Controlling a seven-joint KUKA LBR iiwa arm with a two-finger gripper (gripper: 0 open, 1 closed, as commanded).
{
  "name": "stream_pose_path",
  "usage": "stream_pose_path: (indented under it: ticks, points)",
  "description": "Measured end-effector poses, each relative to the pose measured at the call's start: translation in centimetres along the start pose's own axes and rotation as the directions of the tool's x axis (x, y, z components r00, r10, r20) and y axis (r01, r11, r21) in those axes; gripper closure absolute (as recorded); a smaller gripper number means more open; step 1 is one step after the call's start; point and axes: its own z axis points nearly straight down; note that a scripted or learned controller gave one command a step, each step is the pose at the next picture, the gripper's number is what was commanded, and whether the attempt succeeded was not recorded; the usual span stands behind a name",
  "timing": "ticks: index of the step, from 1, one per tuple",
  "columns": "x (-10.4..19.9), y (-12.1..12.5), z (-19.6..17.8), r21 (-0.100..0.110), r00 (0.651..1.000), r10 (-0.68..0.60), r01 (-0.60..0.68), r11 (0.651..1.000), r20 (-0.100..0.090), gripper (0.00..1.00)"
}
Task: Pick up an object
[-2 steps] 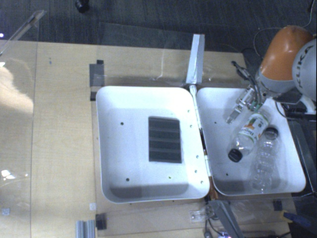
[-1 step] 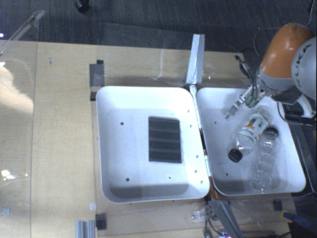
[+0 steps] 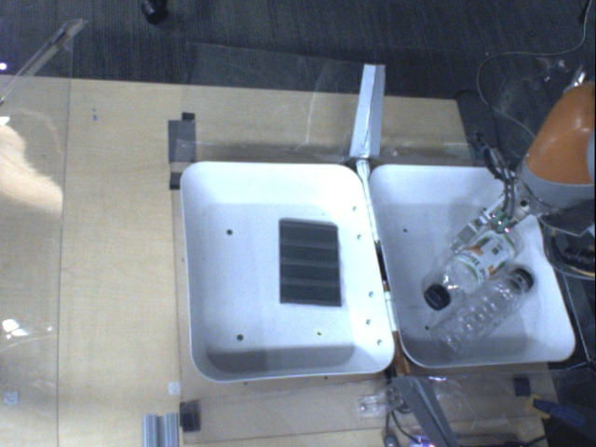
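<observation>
Currently 2 white bins sit side by side on the wooden bench. Left bin (image 3: 214,250) holds 1 dark ribbed rectangular pad (image 3: 310,262), lying flat near its middle, well apart from every wall. Right bin (image 3: 410,203) holds the likelier targets: a clear plastic bottle (image 3: 475,313) on its side with a black cap (image 3: 436,295) pointing toward the divider between the bins, and a small dark round thing (image 3: 521,277) just beside the bottle's far end; too small to identify.

Arm enters from the right, orange band (image 3: 566,142) high over the right bin's far corner. Gripper (image 3: 492,236) hangs below it, tipped down into the right bin, directly above or touching the upper part of the clear bottle. Clear plastic and glare blend with the gripper hardware, so whether the jaws are apart, together or clamped on anything cannot be told.

Judgement: the wrist is angled inward because the bottle lies diagonally across the bin floor, near the right wall; a straight-down approach there would crowd the rim. Task appears at the reach or grasp stage, nothing visibly lifted. Risk: a round, slick bottle on its side may roll or squirt out of a 2-finger pinch, especially if gripped off-centre.
</observation>
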Motion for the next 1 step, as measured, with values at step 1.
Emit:
stream_pose_path:
  ticks: [1]
  points:
    - [1.01, 2.15, 1.62, -0.002, 0.997, 0.072, -0.072, 0.997, 0.002, 0.00]
